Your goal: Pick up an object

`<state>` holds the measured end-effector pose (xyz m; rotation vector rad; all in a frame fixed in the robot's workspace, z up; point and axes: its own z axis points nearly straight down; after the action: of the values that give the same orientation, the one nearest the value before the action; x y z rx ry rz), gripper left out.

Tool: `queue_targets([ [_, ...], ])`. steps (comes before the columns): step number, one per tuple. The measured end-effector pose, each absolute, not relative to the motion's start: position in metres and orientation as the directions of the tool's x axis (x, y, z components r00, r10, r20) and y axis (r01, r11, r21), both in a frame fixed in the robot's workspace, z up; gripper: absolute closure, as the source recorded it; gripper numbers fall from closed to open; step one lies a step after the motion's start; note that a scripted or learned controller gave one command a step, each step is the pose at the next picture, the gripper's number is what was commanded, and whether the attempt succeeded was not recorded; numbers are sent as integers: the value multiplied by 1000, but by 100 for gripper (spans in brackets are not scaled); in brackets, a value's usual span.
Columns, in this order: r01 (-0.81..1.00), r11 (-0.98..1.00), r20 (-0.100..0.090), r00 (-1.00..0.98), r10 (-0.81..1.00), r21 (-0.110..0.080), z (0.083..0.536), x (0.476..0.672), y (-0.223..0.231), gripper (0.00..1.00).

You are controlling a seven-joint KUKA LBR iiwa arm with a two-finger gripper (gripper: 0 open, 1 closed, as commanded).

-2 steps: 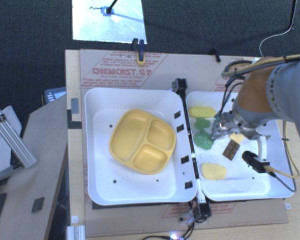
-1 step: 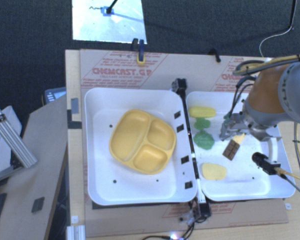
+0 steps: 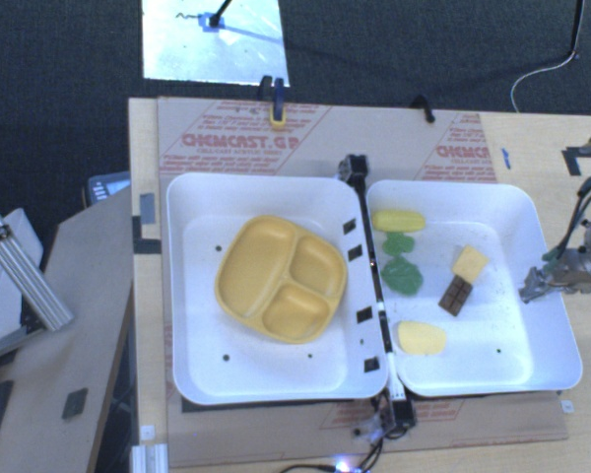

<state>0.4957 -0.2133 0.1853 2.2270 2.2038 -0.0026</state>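
Step in hand: the approach, as I read it. The tool (image 3: 534,286) sits at the right edge of the right bin (image 3: 532,215), low over its rim, with nothing between its fingers.

Tool state: I cannot tell whether it is wide or narrow; it is small and partly cut off from where I stand.

Nearest candidates: a yellow block (image 3: 470,263) and a brown chocolate-like bar (image 3: 455,295), touching or almost so, in the middle of the right bin, a little way left of the tool.

Next move, my guess: travel left over the bin floor, settle above one piece, and come down with the fingers astride it (the bar lies at a slant, so the wrist would need turning to match).

Right bin, other contents: a yellow oblong piece (image 3: 399,222) at the far left corner, two green leafy pieces (image 3: 402,274) below it, and a pale yellow lump (image 3: 422,339) nearer the front.

Left bin (image 3: 192,264): one yellow divided tray (image 3: 281,278), three compartments, lying flat and turned at an angle.

Worktop (image 3: 227,131): a printed board under both bins.
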Motion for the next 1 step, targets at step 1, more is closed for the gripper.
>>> queue_targets([
  [1, 1000, 9, 0, -9, 1000, 4, 101, 565, -161, 100],
])
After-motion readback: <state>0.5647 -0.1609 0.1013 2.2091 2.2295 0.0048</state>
